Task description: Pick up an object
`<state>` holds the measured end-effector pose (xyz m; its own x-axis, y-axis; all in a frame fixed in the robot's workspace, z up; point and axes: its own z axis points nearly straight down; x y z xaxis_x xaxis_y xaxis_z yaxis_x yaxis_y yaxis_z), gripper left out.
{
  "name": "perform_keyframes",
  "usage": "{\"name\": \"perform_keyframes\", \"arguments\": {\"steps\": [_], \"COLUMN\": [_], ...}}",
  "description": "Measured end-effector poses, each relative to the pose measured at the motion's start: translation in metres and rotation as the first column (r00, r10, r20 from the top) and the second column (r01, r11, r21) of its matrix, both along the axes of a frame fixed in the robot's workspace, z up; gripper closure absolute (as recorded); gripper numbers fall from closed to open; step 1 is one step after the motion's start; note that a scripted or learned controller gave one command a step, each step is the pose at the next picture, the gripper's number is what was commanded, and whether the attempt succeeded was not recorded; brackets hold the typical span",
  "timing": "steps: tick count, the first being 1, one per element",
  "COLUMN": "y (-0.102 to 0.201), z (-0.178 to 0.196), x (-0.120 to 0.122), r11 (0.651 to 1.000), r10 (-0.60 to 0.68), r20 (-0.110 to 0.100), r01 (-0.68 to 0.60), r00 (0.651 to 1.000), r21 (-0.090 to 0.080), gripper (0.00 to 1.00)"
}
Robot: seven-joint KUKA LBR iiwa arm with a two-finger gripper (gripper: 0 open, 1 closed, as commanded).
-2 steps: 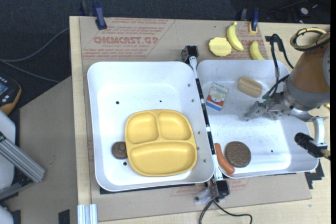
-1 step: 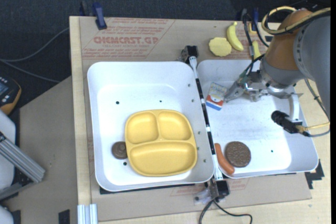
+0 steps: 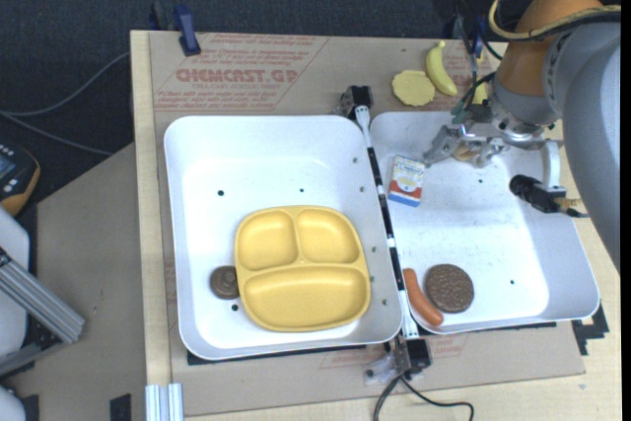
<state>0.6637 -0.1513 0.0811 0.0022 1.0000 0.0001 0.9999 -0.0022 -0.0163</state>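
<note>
In the right bin [image 3: 532, 251], a small white, blue and orange carton [image 3: 406, 180] lies near the far left wall. My gripper [image 3: 463, 145] hangs low over the far end of this bin, just right of the carton and slightly beyond it, with nothing seen in its grasp. A round brown cookie [image 3: 450, 288] and an orange-red sausage [image 3: 422, 299] rest at the near left corner of the same bin.
The left bin [image 3: 197, 173] holds a yellow divided plate [image 3: 300, 266] and a small brown disc [image 3: 225, 282] beside it. A banana [image 3: 442, 69] and a yellow round slice [image 3: 413, 88] lie on the bench beyond the right bin. The arm covers the right bin's far right corner.
</note>
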Motion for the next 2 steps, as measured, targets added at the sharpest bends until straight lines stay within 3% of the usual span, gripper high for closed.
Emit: {"name": "perform_keyframes", "arguments": {"steps": [1, 2], "y": [-0.058, -0.055], "z": [0.002, 0.015], "x": [0.000, 0.004], "r11": [1.000, 1.000], "r10": [-0.003, 0.004], "r20": [0.008, 0.019], "r01": [0.003, -0.004], "r00": [1.000, 1.000], "r21": [0.004, -0.002], "gripper": [0.00, 1.00]}}
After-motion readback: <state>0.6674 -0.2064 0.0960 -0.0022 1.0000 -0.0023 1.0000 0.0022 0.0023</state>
